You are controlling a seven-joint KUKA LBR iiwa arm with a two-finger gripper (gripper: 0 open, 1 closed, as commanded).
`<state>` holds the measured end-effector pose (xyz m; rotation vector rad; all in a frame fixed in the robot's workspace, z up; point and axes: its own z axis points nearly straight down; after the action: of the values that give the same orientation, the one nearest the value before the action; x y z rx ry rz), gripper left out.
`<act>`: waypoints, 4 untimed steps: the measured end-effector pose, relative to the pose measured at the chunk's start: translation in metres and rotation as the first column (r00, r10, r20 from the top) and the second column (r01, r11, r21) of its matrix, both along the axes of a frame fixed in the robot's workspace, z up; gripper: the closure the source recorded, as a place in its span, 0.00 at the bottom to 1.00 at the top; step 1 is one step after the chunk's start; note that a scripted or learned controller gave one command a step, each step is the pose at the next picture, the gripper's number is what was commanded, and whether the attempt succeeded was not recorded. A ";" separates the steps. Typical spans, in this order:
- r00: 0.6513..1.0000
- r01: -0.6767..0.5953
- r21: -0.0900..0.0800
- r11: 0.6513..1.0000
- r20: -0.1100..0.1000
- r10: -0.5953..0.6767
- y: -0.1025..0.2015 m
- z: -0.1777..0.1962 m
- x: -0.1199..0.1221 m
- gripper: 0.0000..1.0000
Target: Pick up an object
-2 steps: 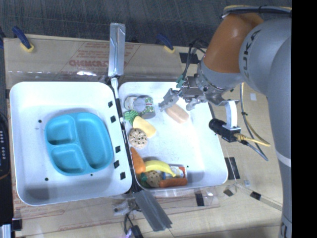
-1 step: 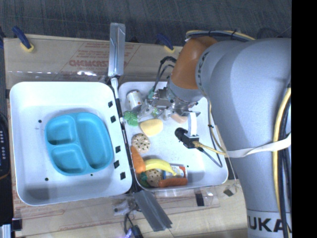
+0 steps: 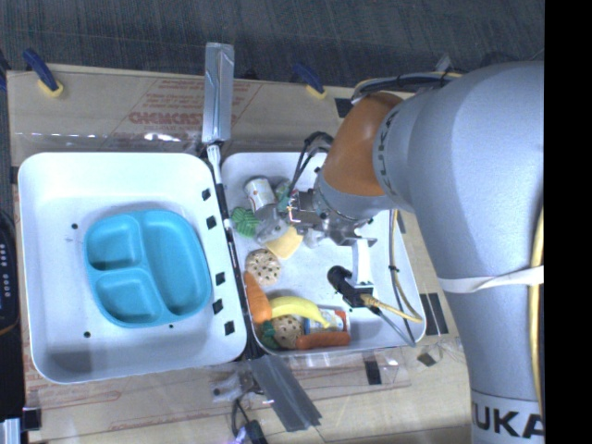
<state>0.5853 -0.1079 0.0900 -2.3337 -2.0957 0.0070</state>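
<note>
The right bin point(image 3: 277, 166) holds a heap of small things. A silver can point(image 3: 258, 193) lies near its far left corner with a green toy point(image 3: 243, 220) just below it. A pale yellow block point(image 3: 283, 244), a round speckled cookie point(image 3: 263, 265), an orange carrot point(image 3: 256, 296), a yellow banana point(image 3: 298, 307) and a red piece point(image 3: 324, 339) follow toward the front edge. My gripper point(image 3: 279, 215) is low in this bin, between the can and the yellow block, right beside the green toy. Its tip is partly hidden by the wrist.
The left bin point(image 3: 55, 202) carries a blue divided plate point(image 3: 146, 266). A metal divider bar point(image 3: 218, 91) stands between the bins at the back. The big grey arm point(image 3: 462, 183) covers the right bin's right side, and a black fitting with a yellow cable point(image 3: 347, 288) hangs over it.
</note>
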 end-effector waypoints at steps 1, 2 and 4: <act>1.000 0.000 0.000 1.000 0.001 0.000 0.000 0.000 0.000 0.00; 1.000 -0.005 0.001 1.000 0.000 0.005 0.001 0.011 0.001 1.00; 0.991 -0.135 0.000 0.991 0.005 0.135 -0.046 0.001 0.037 0.00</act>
<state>0.6221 -0.1537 0.0914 -2.1890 -2.2514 0.0020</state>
